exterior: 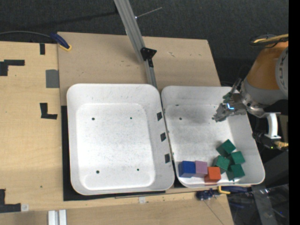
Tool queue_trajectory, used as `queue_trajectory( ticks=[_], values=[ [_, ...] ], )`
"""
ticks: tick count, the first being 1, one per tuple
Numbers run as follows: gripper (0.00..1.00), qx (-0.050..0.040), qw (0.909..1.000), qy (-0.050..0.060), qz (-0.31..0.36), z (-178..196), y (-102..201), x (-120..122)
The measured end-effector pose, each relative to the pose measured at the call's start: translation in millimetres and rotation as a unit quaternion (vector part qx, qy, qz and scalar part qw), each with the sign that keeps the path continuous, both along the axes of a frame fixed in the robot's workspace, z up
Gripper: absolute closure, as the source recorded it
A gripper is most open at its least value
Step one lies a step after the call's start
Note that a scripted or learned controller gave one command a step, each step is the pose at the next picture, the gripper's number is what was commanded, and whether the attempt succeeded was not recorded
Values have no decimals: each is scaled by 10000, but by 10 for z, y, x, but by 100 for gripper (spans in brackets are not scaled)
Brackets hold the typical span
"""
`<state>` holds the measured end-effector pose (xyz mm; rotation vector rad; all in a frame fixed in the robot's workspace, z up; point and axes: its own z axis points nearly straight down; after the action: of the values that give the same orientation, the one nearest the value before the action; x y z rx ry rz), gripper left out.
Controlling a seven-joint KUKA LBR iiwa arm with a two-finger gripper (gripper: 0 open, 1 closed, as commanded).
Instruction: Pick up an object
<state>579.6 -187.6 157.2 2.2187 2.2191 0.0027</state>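
Note:
In the right bin (197, 102), near its front edge, lie a blue cube (187, 168), a pale purple cube (201, 168), an orange cube (213, 173) and several green blocks (229, 158). My gripper (222, 113) hangs over the bin's far right part, well behind the blocks and apart from them. I see nothing between its fingers. The grey arm with its orange band (267, 74) reaches in from the right.
The left bin (112, 90) stands beside the right one on the wooden bench. A grey metal pole (133, 27) slants down to the bins' far junction. Black tape marks and a blue-yellow clamp (62, 41) lie on the bench at left.

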Motion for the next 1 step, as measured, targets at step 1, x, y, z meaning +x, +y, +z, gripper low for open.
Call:
queue_trajectory(
  ticks=[1],
  values=[
    [100,0,10000,-1,8,428,25,13]
  ],
)
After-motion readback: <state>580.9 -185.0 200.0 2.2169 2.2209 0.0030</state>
